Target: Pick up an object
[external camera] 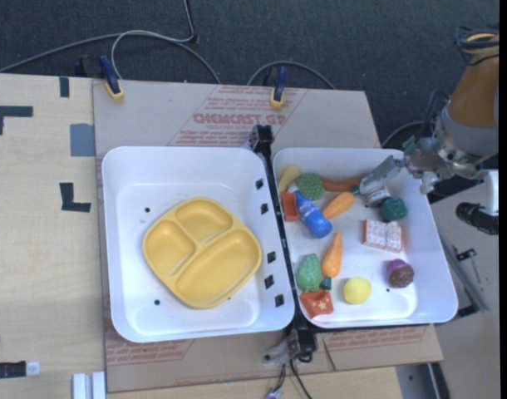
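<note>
The right bin (428,310) holds several toy foods: a blue bottle (312,216), an orange carrot (332,255), another carrot (337,205), a green broccoli (311,186), a yellow ball (356,290), a purple ball (400,273), a pink wafer block (381,235), a dark green piece (393,209), a green leafy piece (308,272) and a red piece (317,303). My gripper (376,183) hangs over the bin's upper right part, just left of the dark green piece. No object shows between its fingers.
The left bin (120,173) holds a yellow divided plate (202,251). Black clips line the divider between the bins. Two clamps (111,79) hold the cardboard sheet at the back. Cables run across the dark floor behind.
</note>
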### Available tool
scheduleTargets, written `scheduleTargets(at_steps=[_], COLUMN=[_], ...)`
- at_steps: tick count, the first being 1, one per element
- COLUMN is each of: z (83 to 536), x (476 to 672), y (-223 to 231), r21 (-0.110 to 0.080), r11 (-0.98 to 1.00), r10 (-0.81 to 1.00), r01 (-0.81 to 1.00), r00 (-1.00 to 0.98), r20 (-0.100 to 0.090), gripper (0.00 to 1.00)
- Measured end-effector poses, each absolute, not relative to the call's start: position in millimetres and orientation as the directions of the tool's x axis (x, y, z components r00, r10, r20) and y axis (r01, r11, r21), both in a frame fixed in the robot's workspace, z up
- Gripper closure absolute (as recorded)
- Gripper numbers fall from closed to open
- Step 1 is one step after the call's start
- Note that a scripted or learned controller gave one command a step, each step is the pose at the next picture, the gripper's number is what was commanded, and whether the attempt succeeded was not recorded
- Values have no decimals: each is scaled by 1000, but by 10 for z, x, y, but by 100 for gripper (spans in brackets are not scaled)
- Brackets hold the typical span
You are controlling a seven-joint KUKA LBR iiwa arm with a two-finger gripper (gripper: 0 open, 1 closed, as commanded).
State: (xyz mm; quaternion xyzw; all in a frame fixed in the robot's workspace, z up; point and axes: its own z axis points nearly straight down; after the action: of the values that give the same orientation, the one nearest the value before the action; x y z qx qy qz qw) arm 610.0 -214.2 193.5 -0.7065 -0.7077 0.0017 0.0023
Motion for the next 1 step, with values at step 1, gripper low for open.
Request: scheduleTargets(at_steps=[1], z=[931], x=[5727], y=[-1669], r21=[6], r11=[1], r10=[1000], r01=[1000], r00=[-1], r20=[-5], gripper=[0])
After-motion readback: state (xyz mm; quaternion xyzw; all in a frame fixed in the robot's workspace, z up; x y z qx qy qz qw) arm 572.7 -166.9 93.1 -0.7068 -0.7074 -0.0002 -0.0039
